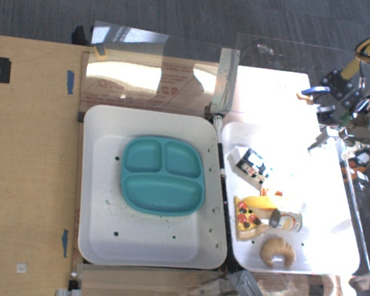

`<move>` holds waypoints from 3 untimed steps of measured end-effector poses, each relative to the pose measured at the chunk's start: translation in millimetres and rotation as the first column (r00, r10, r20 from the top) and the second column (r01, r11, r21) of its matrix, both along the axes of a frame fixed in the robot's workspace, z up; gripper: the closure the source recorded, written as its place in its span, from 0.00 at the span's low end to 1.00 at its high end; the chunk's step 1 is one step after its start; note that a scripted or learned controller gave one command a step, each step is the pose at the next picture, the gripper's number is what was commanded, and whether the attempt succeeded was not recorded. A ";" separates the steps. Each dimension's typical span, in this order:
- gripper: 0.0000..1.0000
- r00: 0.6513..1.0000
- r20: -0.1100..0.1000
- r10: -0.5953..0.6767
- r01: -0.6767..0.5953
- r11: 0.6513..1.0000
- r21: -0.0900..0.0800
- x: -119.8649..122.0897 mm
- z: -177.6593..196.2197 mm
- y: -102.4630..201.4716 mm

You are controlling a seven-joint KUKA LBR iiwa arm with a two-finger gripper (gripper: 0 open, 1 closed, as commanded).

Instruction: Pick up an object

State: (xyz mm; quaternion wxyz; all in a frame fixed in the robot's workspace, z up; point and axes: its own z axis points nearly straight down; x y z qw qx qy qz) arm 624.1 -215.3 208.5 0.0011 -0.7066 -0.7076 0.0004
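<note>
- The gripper is seen at the right bin's upper right edge; whether the jaws are open cannot be told
- Nothing is seen held
- The croissant, can, pizza slice and small box are crowded together, so a neighbour could be knocked or a grasp missed
</note>
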 end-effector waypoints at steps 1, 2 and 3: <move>0.00 0.939 0.001 -0.345 0.345 0.939 -0.002 11.7 -16.3 -7.5; 0.00 0.873 -0.008 -0.488 0.488 0.873 -0.002 6.8 -74.2 41.9; 0.00 0.732 0.005 -0.681 0.681 0.732 0.000 -17.8 -122.1 114.7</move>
